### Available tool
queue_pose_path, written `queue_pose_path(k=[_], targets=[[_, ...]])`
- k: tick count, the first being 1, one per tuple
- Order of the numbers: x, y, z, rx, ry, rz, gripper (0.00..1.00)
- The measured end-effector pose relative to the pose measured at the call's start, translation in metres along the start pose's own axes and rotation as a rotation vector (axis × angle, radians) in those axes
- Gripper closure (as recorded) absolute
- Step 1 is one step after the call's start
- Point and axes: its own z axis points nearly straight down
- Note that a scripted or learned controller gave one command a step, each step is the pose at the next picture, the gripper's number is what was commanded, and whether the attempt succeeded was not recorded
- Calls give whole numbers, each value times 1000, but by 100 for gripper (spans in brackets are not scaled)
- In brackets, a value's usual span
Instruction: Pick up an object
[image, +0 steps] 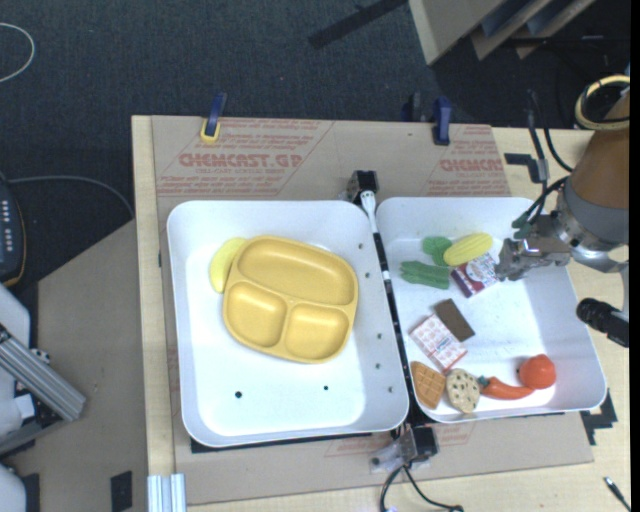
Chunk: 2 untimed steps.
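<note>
Bench (150, 300): brown board surface, red lettering along its far edge, two clamps on that edge. Two shallow white bins sit side by side on it, rims touching down the middle.

Left bin (200, 330): a yellow divided tray (290, 297) lies flat in the far half, three compartments facing up, turned slightly askew to the bin's walls. A small yellow piece (222, 262) pokes out from under the tray's far-left edge; too hidden to name.

Right bin (560, 320): my arm (600, 190) comes in over its far-right corner, grey with the orange band above the wrist. My gripper (512, 258) is low near the bin's right wall, in the far half. Whether I am open or clenched, I cannot tell; nothing is visibly caught by it.

Objects in the right bin, larger first:
- red-orange pepper-like toy (522, 378), near-right corner, round head toward the right wall.
- green piece (428, 270), far-left area, just beside a yellow corn cob (468, 248).
- red-and-white packet (478, 274), touching the cob's near side, just beside my gripper.
- pink checked packet (437, 343), centre-left, with a brown bar (456, 320) touching its far edge.
- waffle-like biscuit (427, 384) and round speckled cookie (462, 390), touching, against the near wall.
</note>
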Motion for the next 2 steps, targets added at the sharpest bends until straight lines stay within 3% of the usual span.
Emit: queue_pose_path(k=[1, 2], targets=[[0, 1, -31, 1, 0, 0, 100], [37, 40, -40, 1, 2, -5, 100]])
